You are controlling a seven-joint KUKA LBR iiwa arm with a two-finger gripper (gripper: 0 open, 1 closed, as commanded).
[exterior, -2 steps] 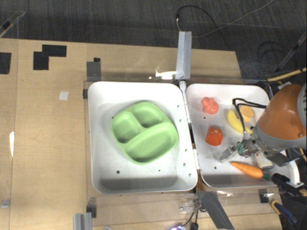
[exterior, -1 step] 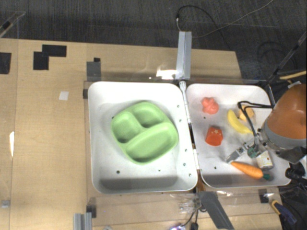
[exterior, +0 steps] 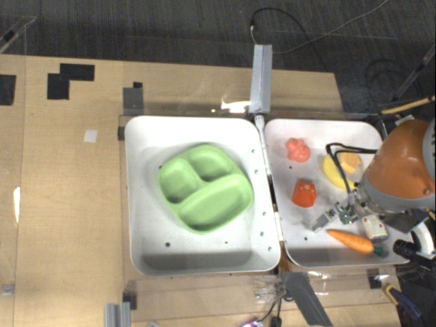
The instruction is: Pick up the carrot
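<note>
Hovering just above the carrot (exterior: pixel 351 240) (flat near the right bin's (exterior: pixel 286 182) front wall), gripper (exterior: pixel 338 215) empty, opening impossible to tell, seemingly lined up for descent.

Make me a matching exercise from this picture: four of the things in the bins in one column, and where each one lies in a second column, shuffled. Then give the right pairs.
Things:
1. carrot
2. green divided plate
3. pink toy
4. banana

Places:
A. far part of the right bin, close to its left side
B. near edge of the right bin, just below the claw
C. middle of the left bin
D. right bin, beside the orange band of the arm, partly under a black cable

Pairs: 1-B, 2-C, 3-A, 4-D
</note>
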